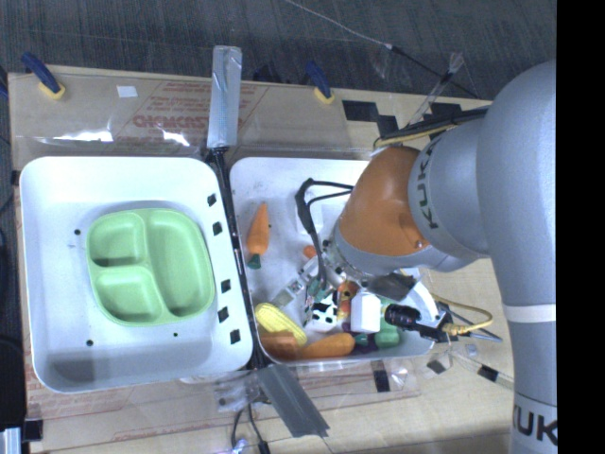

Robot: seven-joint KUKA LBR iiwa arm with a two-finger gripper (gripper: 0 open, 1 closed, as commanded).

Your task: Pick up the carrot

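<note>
At the near edge of the right bin, a long orange-brown sausage-shaped item lies along the front wall, touching a yellow corn cob just behind it. Beside them to the right sits a cluster of small items, one green and white, too jumbled to name. The gripper hangs low over the bin's middle, just above this clutter; the grey arm and its orange band cover most of it, so whether it is released or clenched cannot be told. Farther back and to the left, the carrot lies near the bin's left wall, orange with a green end, apart from the gripper. In the left bin, a pale green divided plate rests in the middle. Beyond the bins, blue clamps grip the bench's far edge.
</note>
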